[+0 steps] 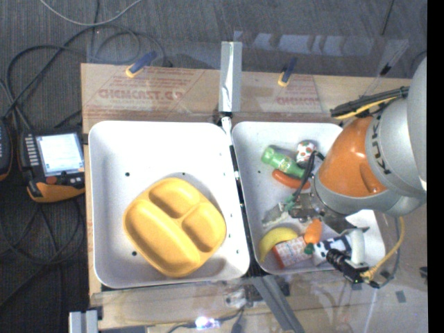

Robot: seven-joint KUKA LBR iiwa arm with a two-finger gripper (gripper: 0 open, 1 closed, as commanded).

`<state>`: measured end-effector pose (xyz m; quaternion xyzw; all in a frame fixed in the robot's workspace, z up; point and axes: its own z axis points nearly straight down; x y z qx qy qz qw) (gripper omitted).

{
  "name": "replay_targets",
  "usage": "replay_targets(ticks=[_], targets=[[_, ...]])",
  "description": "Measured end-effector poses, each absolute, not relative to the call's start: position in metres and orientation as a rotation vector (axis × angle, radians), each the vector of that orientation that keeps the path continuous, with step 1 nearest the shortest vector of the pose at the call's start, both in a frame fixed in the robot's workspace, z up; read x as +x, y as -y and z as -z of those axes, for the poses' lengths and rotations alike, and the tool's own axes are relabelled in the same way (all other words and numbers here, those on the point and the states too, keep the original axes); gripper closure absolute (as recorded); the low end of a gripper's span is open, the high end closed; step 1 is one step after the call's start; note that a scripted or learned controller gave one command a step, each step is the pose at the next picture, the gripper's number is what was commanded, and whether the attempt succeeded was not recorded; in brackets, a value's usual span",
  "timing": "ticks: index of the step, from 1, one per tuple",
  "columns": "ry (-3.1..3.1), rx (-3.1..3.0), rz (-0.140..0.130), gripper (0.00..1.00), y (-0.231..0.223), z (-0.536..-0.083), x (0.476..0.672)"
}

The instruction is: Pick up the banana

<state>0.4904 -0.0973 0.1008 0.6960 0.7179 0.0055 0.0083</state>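
The banana (pixel 273 240) is a yellow curved piece lying near the front edge of the right bin (pixel 244 186), partly covered by a red packet (pixel 288 253). My gripper (pixel 291 207) reaches down into the middle of that bin, just above and slightly right of the banana. The grey and orange wrist hides most of the gripper. Nothing can be seen held in it.
A green bottle (pixel 278 159), an orange sausage-like piece (pixel 288 179) and a small round object (pixel 306 148) lie at the back of the right bin. A small orange item (pixel 313 229) sits beside the packet. The left bin (pixel 104 186) holds a yellow divided plate (pixel 175 226).
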Motion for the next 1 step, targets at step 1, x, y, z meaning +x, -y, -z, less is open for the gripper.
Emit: replay_targets(ticks=[1], targets=[[-2.471, 1.941, 0.004, 0.0, 0.0551, -0.183, 0.5275]])
